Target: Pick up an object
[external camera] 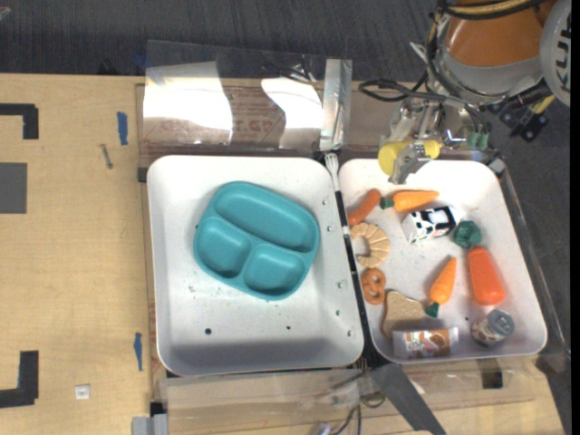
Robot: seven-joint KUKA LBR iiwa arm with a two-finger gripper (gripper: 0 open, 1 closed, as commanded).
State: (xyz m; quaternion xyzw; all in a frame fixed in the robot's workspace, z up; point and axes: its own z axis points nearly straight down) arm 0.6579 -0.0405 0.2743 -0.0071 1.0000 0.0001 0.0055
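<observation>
The pincer (419,152) hangs at the far edge of the right bin (521,234), w/ a yellow toy (391,157) just beside it. Whether its tips are spread or pressed together can't be told; the metal bits blur there, and nothing is seen pinched between them. It likely sits there b/c the arm comes in from the right and that corner is closest.

The things to pick all lie in the right bin, prob. dumped loose so any one can be taken. Just below the pincer: 1 carrot (415,199), then 1 black-and-white toy cow (430,224). Carrot-like orange pieces: approx. 3, incl. a slanted carrot (442,282) lower down, and 1 fat orange veg (486,277). Also 1 green lump (468,235), 1 pretzel (372,283), 1 bread slice (402,310), and 2 small cans (492,326) at the near edge.

The left bin (181,324) holds 1 teal tray (257,239) w/ 3 sections, lying flat in the middle. Both bins rest side by side on the desk (63,243).
</observation>
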